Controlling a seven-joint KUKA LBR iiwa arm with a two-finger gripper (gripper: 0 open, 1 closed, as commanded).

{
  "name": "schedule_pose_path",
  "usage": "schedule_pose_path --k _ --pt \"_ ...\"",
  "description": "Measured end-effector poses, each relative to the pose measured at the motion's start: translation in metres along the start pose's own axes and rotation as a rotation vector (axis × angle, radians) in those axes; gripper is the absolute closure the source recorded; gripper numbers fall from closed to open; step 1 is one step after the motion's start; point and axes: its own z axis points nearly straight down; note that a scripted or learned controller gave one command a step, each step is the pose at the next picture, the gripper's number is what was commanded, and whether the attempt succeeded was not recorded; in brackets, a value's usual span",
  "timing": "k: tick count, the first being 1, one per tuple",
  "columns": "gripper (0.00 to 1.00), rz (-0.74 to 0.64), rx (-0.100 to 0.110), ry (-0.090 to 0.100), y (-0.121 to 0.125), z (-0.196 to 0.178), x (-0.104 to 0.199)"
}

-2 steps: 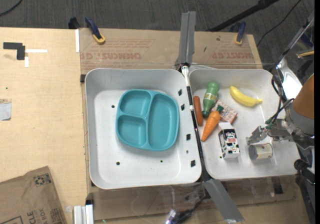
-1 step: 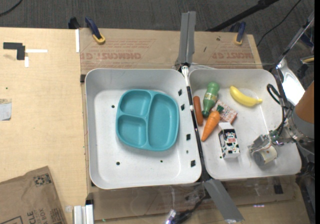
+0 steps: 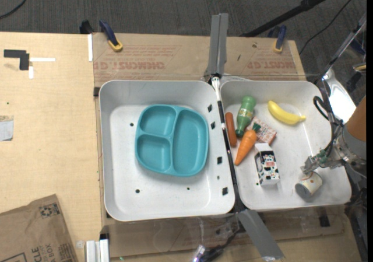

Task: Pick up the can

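The claw [image 3: 312, 164] hovers just above the can [image 3: 308, 185] (lying tipped) in the right bin [image 3: 291, 201].

bright even overhead light, soft shadows, slightly soft focus.

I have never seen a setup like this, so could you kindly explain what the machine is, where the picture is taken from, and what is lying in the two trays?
One fixed camera looks down at a slant on a bench with two shallow white bins. The left bin holds a teal divided plate. The right bin holds a banana, a green bottle, a carrot, a reddish sausage, a small snack packet, a little milk carton and a can on its side. The robot arm reaches in from the right; its gripper is low over the bin, just above the can. The picture is too blurred there to tell whether it grips anything.
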Motion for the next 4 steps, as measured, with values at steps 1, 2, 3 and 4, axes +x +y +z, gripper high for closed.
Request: schedule_pose_path --k 1,2,3,4 --pt "0.0 -0.001 0.0 0.0 0.0 0.0 0.0" --pt "0.0 -0.499 0.0 0.0 -0.0011 0.0085 -0.0031" --pt "0.0 -0.499 0.0 0.0 -0.0011 0.0084 -0.0031" --pt "1.0 -0.495 -0.002 -0.002 -0.0003 -0.0007 -0.004"
